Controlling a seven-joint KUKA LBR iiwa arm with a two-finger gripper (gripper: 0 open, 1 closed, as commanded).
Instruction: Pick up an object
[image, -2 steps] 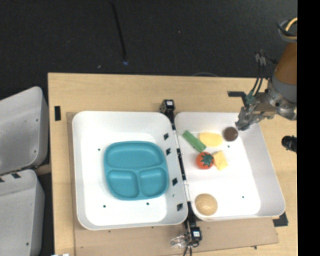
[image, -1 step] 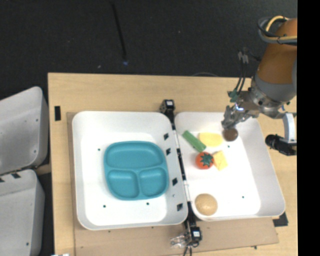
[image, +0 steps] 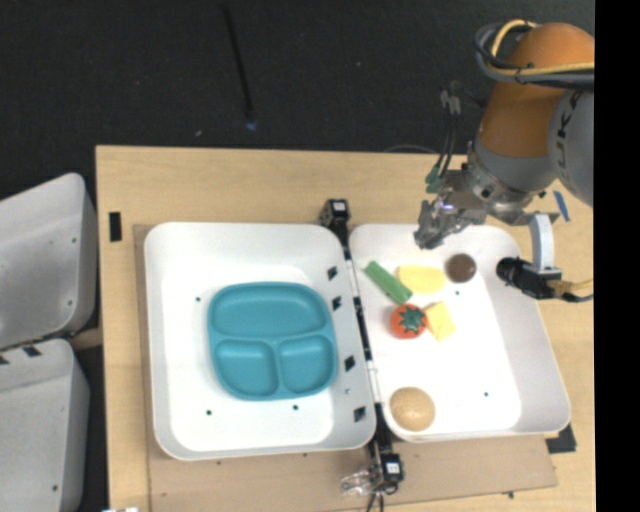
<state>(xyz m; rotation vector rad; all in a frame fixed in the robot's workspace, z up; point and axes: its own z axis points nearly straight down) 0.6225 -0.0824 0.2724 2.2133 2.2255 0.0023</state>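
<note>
Right bin (image: 520, 385), far end: your hand (image: 432, 234), grip unreadable from here, hangs above the yellow block (image: 421, 278), green stick (image: 388, 281) and brown ball (image: 460, 267), so closely packed that you may nudge neighbours and miss.

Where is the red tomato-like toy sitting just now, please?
The red tomato toy lies mid-way in the right bin, touching a yellow piece and just below the green stick.
</note>
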